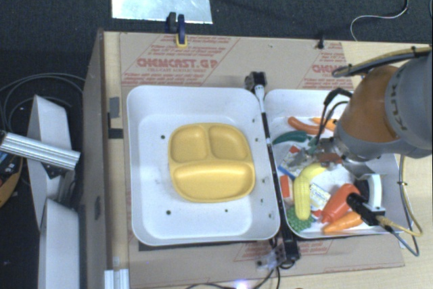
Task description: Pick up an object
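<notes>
Two white bins on the counter; pincer state cannot be told.
One yellow divided plate is seen in the left bin; the pincer is placed over toy food in the right bin.

Two white bins side by side. One yellow divided plate in the left bin. In the right bin, a jumble of toy food: one corn cob, one banana, two carrots at the near side, one orange-red piece at the far side; the rest too tangled to count.
</notes>
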Available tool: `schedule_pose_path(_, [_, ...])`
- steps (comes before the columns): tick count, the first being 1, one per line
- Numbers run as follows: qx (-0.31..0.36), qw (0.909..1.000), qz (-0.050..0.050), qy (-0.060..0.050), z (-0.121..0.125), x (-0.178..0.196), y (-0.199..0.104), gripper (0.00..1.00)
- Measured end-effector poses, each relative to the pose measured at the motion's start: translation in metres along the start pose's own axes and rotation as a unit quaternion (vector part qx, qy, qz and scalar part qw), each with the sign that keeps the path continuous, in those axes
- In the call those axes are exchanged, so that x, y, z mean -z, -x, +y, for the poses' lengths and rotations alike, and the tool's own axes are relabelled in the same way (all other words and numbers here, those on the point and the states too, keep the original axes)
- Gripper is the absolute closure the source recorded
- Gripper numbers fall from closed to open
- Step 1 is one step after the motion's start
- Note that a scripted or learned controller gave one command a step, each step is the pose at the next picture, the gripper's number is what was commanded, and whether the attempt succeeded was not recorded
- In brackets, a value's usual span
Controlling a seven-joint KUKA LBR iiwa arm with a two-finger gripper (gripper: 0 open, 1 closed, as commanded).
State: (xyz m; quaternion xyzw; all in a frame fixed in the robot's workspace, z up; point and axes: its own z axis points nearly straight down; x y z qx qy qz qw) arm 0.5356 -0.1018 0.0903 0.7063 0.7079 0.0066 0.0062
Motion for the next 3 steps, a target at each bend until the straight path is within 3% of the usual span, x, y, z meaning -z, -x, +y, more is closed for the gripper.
schedule_pose_path(1, [0.001,1.0,0.002,-0.005,0.008,-0.001,0.008,0.0])
schedule_pose_path(2, [-0.003,0.9998,0.002,-0.022,0.127,-0.013,0.008,0.0])
schedule_pose_path(3, [0.002,0.9997,0.001,-0.025,0.127,-0.003,0.008,1.0])
